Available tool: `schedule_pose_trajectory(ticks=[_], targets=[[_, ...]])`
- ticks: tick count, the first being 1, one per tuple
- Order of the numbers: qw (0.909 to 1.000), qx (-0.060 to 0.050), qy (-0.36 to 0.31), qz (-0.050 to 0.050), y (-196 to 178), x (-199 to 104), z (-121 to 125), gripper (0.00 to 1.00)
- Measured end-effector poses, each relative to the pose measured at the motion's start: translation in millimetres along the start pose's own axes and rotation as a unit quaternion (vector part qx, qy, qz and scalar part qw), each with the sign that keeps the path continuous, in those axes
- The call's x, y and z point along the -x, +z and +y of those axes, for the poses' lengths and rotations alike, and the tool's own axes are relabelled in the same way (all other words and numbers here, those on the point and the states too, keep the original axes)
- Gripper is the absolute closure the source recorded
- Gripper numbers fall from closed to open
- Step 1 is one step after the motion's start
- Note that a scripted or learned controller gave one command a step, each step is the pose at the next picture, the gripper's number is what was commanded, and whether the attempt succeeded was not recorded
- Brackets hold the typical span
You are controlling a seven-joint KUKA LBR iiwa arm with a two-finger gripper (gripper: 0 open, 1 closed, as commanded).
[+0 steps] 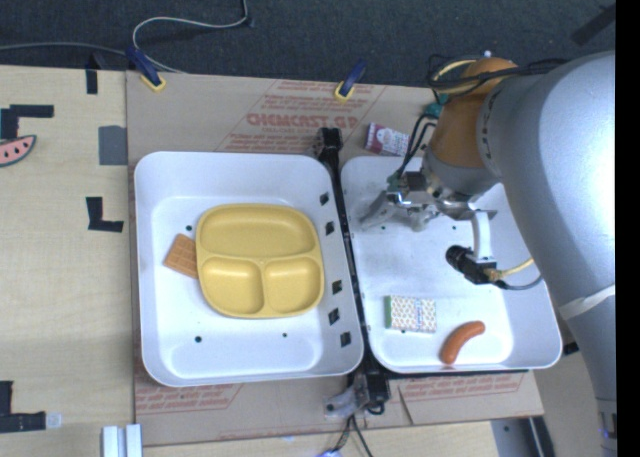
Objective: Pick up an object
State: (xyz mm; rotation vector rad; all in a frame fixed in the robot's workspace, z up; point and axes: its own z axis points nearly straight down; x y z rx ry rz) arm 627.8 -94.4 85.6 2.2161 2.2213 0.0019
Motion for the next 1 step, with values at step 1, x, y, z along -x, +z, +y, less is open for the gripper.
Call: schedule_pose_trajectory(ticks=[1], targets=[[1.0000, 0.000, 0.000, -0.001, -9.8, 0.3, -0.1, 1.00]])
